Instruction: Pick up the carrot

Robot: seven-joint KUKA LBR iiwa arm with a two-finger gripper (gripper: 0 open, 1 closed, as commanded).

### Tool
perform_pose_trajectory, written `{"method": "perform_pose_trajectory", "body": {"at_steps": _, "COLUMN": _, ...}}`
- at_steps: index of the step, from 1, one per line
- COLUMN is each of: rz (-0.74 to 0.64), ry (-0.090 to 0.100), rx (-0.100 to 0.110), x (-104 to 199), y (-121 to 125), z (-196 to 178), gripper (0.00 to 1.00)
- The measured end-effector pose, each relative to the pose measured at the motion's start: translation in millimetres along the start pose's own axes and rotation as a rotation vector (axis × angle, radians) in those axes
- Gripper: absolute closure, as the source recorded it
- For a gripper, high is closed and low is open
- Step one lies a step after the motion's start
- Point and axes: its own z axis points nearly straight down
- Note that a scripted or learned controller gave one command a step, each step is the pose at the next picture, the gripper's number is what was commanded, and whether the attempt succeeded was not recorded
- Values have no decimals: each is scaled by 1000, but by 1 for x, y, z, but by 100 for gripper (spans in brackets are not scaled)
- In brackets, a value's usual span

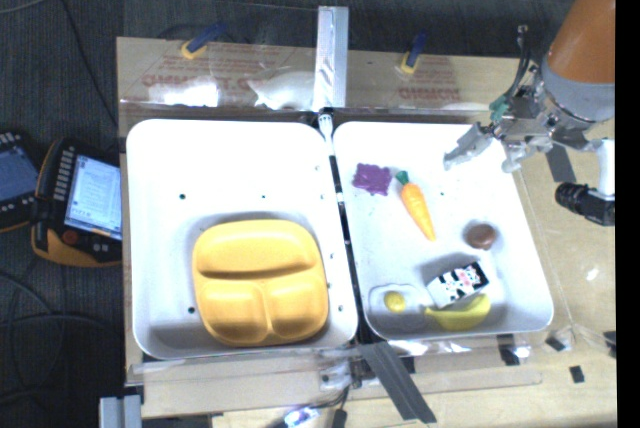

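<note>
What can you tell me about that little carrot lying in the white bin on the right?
The carrot is small and looks like a plastic toy: a smooth orange cone with a short green top. It lies flat on the floor of the right-hand bin, green end toward the far wall, tip pointing toward the near right. A purple piece sits just beside its green end; whether they touch is hard to tell. Nothing else touches it, and the gripper is off to its upper right, apart from it.
</note>
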Motion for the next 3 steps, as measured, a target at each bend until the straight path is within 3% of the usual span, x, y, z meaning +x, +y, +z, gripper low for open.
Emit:
{"method": "perform_pose_trajectory", "body": {"at_steps": 1, "rz": 92, "ry": -1, "rx": 0, "x": 44, "y": 21, "z": 179, "gripper": 0}}
{"method": "perform_pose_trajectory", "body": {"at_steps": 2, "rz": 91, "ry": 2, "rx": 1, "x": 45, "y": 21, "z": 170, "gripper": 100}}
{"method": "perform_pose_trajectory", "body": {"at_steps": 3, "rz": 239, "ry": -4, "rx": 1, "x": 127, "y": 89, "z": 89, "gripper": 100}}
